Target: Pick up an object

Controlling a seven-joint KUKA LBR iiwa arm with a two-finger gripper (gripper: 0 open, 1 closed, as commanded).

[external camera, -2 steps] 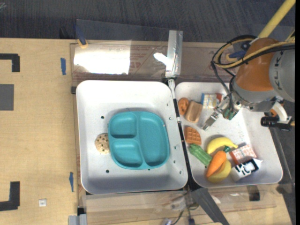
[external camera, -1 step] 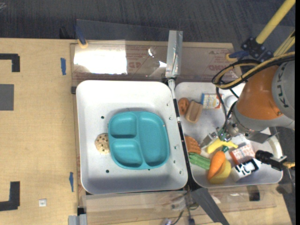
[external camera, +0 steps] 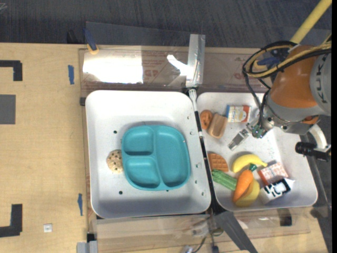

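Hovering over your right bin, the claw sits just above the banana; you cannot tell its state.

Bright, even light from overhead; glare on the clear sheet at 12 o'clock; soft shadows; mildly grainy, slightly soft focus.

Teal tray, orange carrot, yellow banana, white bins.
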